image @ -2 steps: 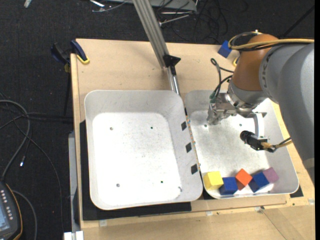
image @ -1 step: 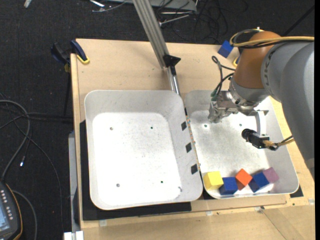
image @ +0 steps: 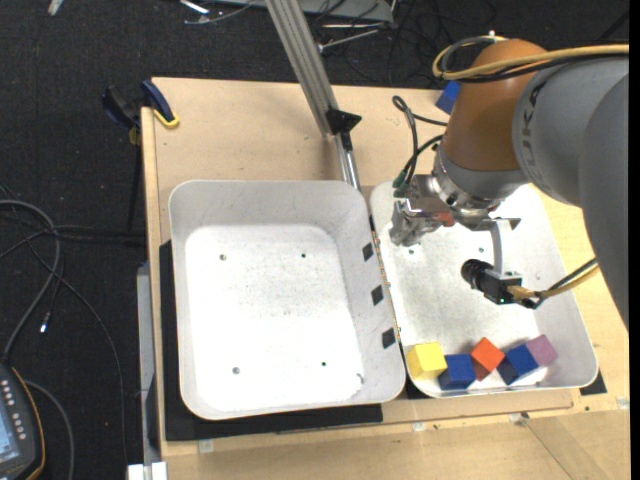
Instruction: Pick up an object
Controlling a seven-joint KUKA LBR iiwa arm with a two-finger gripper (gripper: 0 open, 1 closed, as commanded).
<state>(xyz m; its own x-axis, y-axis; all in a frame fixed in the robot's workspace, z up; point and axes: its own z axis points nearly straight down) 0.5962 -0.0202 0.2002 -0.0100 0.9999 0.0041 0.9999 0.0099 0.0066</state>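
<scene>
My gripper [image: 406,230] hangs over the far left part of the right bin [image: 440,298], below the orange band of the arm. Nothing shows between its fingers. Several small blocks lie in a row along the near edge of that bin: a yellow block [image: 426,359], a blue block [image: 458,370], an orange block [image: 487,355], a dark blue block [image: 518,363] and a purple block [image: 541,350]. The gripper is well away from them, toward the bin's far side.
The left bin [image: 270,298] sits beside the right one on the wooden bench. A metal pole [image: 305,53] slants across the back. A black cable fitting [image: 492,281] hangs off the arm over the right bin. A clamp [image: 150,103] sits at the far left corner.
</scene>
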